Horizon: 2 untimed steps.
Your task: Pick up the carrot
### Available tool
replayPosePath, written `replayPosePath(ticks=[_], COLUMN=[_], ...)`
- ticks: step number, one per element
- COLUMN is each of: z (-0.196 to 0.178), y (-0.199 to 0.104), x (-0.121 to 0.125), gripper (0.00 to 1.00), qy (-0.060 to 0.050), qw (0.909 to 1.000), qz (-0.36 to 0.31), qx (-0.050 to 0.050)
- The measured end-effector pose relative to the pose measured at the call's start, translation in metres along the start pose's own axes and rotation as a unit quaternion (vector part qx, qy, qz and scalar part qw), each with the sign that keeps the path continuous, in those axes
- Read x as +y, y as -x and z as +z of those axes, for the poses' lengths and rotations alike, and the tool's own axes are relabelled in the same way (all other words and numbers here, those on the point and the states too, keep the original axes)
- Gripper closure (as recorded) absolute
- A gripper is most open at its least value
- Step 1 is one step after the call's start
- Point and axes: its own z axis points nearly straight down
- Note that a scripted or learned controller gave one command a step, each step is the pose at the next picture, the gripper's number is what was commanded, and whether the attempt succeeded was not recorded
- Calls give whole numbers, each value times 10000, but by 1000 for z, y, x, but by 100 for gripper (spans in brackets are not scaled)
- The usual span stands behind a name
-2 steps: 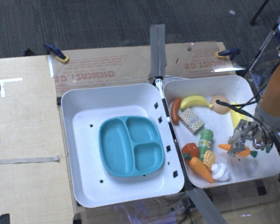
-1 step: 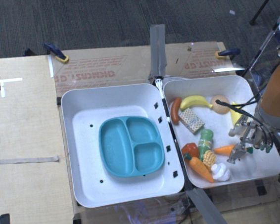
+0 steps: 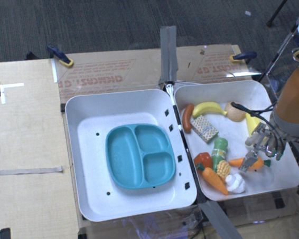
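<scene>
Camera view showed the claw (image 3: 248,165) hovering at a small carrot (image 3: 248,161) just right of the corn (image 3: 223,167), grip state impossible to tell; centring over its middle seemed wise.

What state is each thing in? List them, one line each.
tool: down in the right bin, at the small carrot
small carrot: lying flat by the tool
large carrot: lying flat, untouched
green bottle: tipped on its side
banana: lying flat near the back wall
teal plate: right side up in the left bin
</scene>
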Motion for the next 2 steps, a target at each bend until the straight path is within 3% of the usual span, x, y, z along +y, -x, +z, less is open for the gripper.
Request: replayPosePath(ticks=[1,2], z=[-10,-54], y=[2,-29], x=[1,40], gripper=[100,100], qy=[0,3], qw=[10000,9994], qz=[-15,-353], qx=[-24,-2])
